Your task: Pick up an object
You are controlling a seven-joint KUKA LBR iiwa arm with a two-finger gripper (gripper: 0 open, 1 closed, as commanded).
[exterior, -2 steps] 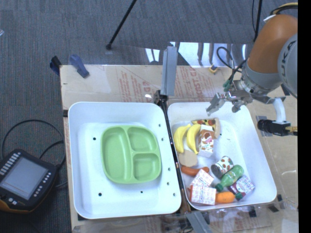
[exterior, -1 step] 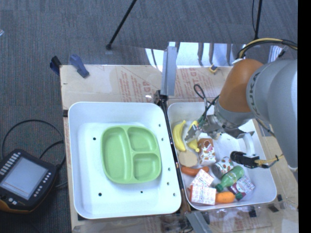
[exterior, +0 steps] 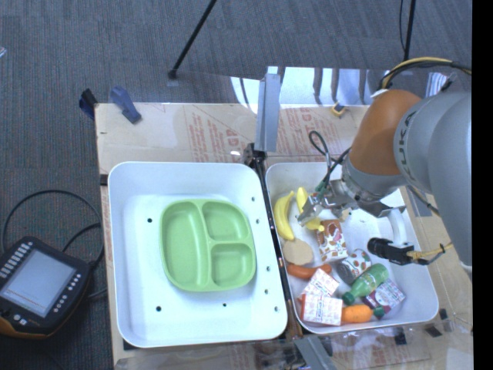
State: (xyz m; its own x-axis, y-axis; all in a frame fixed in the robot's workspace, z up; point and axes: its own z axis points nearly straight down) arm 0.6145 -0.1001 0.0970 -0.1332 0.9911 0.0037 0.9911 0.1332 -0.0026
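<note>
Starting at the left edge of what we see, a handheld control pendant (exterior: 35, 287) lies on the grey floor beside the bench. On the bench (exterior: 185, 129), the left bin (exterior: 127, 199) carries a light green divided plate (exterior: 208, 245), lying flat near its middle with its three compartments facing up.

Moving right, we come to the right bin (exterior: 427, 287), which holds a crowd of small things. Near its left wall lies a yellow banana (exterior: 284, 216), curved along the wall, and just below that a tan, rounded piece (exterior: 297, 252). Further toward the near edge we see an orange carrot (exterior: 304, 270), white packets with red print (exterior: 321, 300), a second orange carrot (exterior: 355, 314) at the near edge, and a green bottle (exterior: 367, 280) lying on its side among them. A red and white patterned carton (exterior: 332, 240) sits close to the middle of the bin.

The gripper (exterior: 318, 205) hangs low over the far left part of this bin, just beside the banana and above a small yellow piece (exterior: 313, 224). We cannot tell how far its fingers are apart, nor whether anything sits between them; the metal parts blur together there.

The arm (exterior: 420, 149) reaches in from the right, its orange band (exterior: 381, 129) above the wrist, the grey body bending down toward the bin's far left corner.
</note>
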